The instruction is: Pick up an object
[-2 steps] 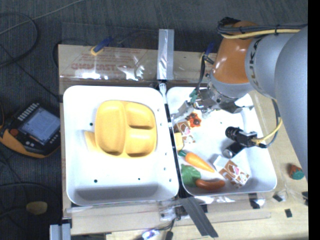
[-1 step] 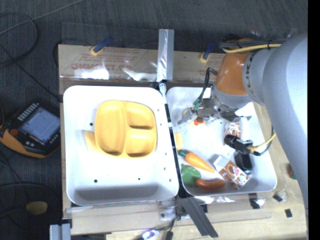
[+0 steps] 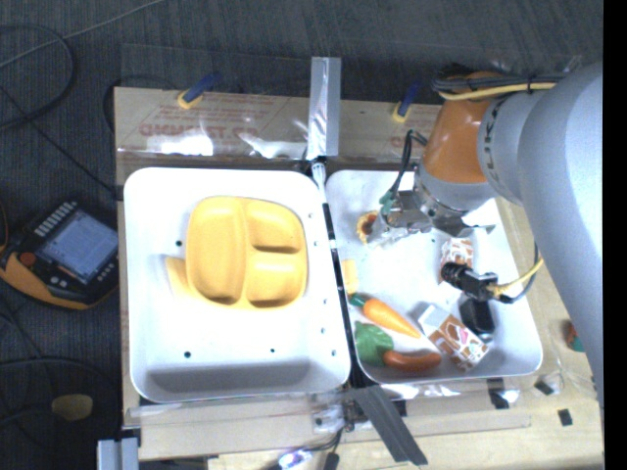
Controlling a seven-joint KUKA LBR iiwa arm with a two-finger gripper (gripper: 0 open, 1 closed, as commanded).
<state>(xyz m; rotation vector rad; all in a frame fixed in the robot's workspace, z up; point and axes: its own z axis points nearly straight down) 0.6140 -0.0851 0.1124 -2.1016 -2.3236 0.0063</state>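
Observation:
My gripper hangs low over the upper left part of the right bin, beneath the orange band of the arm. A small brown and orange round item lies just to its left, near the bin's wall; I cannot tell whether they touch. Lower in the same bin lie an orange carrot, a green pepper, a red-brown sausage and a small patterned box. A small red and white item sits to the gripper's lower right.
The left bin holds a yellow divided tray. A small yellow piece lies against the right bin's left wall. The grey arm covers the right bin's upper right corner. A handheld device lies on the floor at left.

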